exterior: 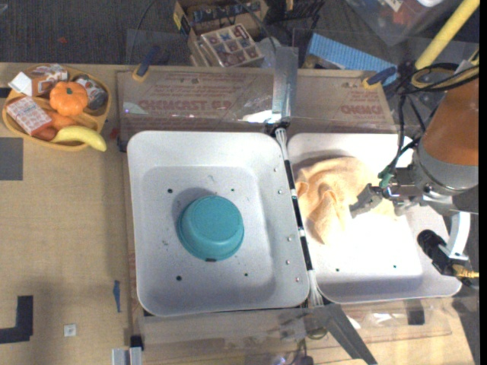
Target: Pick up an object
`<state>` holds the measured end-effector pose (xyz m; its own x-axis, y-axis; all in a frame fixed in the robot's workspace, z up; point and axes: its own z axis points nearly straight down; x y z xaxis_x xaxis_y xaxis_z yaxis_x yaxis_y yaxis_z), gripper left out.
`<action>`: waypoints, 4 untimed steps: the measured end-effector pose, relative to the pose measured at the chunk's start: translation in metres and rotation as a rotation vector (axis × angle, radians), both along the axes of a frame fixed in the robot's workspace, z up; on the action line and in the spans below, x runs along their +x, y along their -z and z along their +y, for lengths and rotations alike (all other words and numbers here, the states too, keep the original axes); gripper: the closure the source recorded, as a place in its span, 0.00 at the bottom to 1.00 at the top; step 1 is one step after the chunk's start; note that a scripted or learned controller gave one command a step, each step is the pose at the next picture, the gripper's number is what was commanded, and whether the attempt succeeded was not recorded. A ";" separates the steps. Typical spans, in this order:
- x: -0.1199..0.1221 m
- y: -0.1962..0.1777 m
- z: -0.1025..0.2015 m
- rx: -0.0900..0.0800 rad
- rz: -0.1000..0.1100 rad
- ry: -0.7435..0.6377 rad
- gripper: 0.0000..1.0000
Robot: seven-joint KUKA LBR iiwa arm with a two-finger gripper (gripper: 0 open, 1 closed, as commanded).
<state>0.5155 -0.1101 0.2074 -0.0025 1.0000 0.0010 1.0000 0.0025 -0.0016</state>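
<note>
I see the gripper [367, 201] over the right bin [380, 268], beside the cloth [327, 188]; I cannot tell its state.

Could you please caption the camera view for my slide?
Gripper poised beside the peach cloth in the right bin; teal bowl in the left.
</note>
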 end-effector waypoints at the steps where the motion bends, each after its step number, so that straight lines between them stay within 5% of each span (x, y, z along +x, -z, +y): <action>1: 0.074 0.090 -0.019 -0.002 -0.003 0.018 0.00; 2: 0.112 0.117 -0.055 -0.002 -0.012 -0.018 0.00; 3: 0.121 0.117 -0.101 -0.001 -0.012 -0.160 0.00; 4: 0.122 0.105 -0.102 -0.005 -0.017 -0.160 1.00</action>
<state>0.6378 -0.2117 0.1022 -0.1622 0.9867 -0.0053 0.9866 0.1623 0.0150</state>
